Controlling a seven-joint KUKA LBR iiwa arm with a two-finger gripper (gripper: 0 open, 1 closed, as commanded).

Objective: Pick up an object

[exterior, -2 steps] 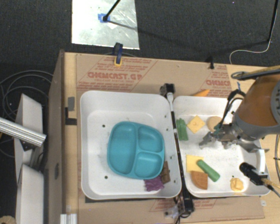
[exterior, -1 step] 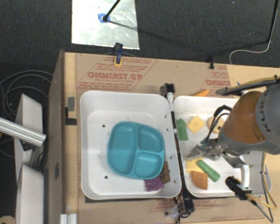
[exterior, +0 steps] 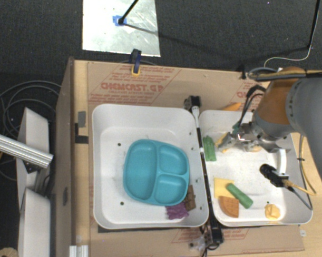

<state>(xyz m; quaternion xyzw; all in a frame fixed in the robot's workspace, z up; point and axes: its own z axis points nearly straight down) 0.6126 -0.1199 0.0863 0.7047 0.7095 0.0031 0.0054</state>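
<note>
Hovering over the right bin (exterior: pixel 298 209) with jaws (exterior: pixel 235 137) of unclear spread, green block (exterior: pixel 209 148) just left, lying lengthwise.

A sheet of brown cardboard (exterior: pixel 132 83) with red lettering is lying under the two bins, and a small yellow and blue clamp (exterior: pixel 135 62) is sitting at its far edge. Beyond it, a shiny silver sheet (exterior: pixel 121 25) is resting on dark carpet. To the left, a metal bar (exterior: pixel 21 150) is lying near black cables (exterior: pixel 30 94).
</note>
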